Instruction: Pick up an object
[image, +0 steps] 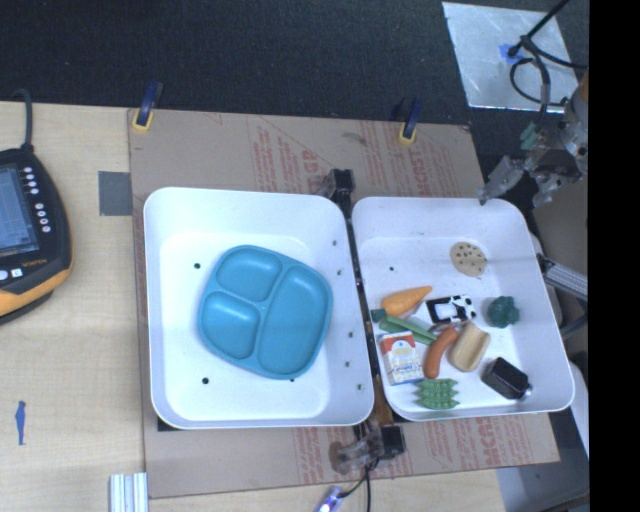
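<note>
Two shallow white bins sit side by side on a sheet of cardboard (300, 140) laid over the surface. The left bin (165, 230) carries a blue divided plate (265, 312) near its middle, tilted a little against the bin's edges. The right bin (520, 235) carries a scatter of small things, most of them toward its near edge. A speckled cookie (467, 258) lies alone near the middle. An orange carrot (406, 299) lies toward the left wall, with a black-and-white toy (452, 309) just beside it and a dark green lump (502, 311) near the right wall. Below them a small carton (400, 360), a red sausage (439, 352) and a tan bread roll (468, 346) crowd together, with a green leafy piece (437, 395) by the near edge and a black block (505, 378) in the near right corner.

The gripper (522, 178) hovers above the far right corner of the right bin, well apart from all the objects. Its fingers look spread apart, with nothing between them. A handheld controller (25, 230) rests at the surface's left edge.
</note>
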